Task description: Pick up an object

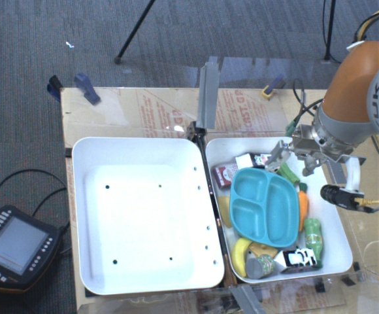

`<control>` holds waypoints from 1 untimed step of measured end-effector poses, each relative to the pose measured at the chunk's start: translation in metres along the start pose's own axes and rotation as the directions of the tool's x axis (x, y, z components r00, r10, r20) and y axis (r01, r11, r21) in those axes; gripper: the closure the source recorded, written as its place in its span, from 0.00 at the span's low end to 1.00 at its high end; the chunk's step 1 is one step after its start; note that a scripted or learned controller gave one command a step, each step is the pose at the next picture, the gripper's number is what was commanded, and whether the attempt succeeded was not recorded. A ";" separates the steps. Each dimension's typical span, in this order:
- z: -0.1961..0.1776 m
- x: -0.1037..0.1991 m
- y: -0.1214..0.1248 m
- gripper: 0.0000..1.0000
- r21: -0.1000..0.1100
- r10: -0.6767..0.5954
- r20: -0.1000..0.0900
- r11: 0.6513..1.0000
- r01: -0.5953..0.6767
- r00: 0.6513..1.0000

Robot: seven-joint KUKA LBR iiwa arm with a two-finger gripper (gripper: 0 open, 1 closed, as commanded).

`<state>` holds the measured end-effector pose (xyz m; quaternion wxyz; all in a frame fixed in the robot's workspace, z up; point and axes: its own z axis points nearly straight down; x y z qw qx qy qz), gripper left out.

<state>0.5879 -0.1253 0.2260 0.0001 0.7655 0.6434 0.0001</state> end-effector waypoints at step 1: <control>0.106 -0.004 -0.036 0.00 -0.009 0.035 -0.002 0.999 -0.035 0.999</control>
